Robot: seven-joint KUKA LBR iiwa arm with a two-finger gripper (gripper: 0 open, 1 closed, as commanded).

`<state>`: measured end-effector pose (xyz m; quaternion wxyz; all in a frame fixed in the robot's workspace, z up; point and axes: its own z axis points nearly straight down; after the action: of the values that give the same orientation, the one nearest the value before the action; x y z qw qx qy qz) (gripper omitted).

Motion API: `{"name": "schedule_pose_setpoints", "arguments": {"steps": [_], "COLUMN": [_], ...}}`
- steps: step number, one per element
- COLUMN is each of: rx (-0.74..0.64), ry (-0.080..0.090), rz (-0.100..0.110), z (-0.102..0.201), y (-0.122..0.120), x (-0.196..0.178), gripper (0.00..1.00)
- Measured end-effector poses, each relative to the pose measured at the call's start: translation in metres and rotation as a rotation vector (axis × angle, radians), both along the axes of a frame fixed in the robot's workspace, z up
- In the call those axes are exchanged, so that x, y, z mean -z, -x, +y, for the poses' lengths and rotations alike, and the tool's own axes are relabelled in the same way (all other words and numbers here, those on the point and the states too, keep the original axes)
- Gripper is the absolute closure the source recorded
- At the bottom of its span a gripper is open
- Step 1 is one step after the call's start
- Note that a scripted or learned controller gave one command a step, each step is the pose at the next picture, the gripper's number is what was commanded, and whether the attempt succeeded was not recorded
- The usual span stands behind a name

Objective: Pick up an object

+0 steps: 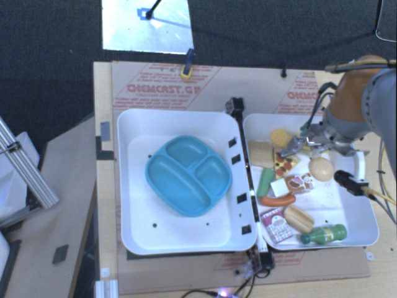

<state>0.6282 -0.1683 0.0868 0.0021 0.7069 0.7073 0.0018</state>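
The right bin (366, 219) holds several toy foods: a yellow piece (280, 136), a tan slab (260, 154), a pizza slice (285, 164), a green cucumber (265, 182), a sausage (277, 200), a pale egg-shaped piece (321, 168), a small carton (298, 183), a red packet (277, 224), a bun (298, 218) and a green bottle (324, 234). My gripper (294, 144) reaches in from the right and hangs low at the bin's back, just right of the yellow piece and above the pizza slice. I see nothing clearly held in it.
The left bin (133, 228) carries a blue divided plate (188, 174). A black-clipped divider (242, 166) runs between the bins. The grey and orange arm (356, 104) covers the right bin's back right corner. A yellow-blue clamp (187, 67) sits at the bench's back.
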Motion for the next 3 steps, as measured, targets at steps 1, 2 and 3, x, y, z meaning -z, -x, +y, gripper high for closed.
{"name": "schedule_pose_setpoints", "arguments": {"steps": [1, 2, 3], "rx": [-0.002, -0.004, -0.005], "ry": [0.001, 0.002, 0.002], "rz": [-0.01, -0.004, -0.003], "z": [0.0, -0.001, -0.002], "y": [-0.003, -0.011, -0.014], "x": [-0.015, -0.079, -0.135], "gripper": [1.0, 1.0, 1.0]}}
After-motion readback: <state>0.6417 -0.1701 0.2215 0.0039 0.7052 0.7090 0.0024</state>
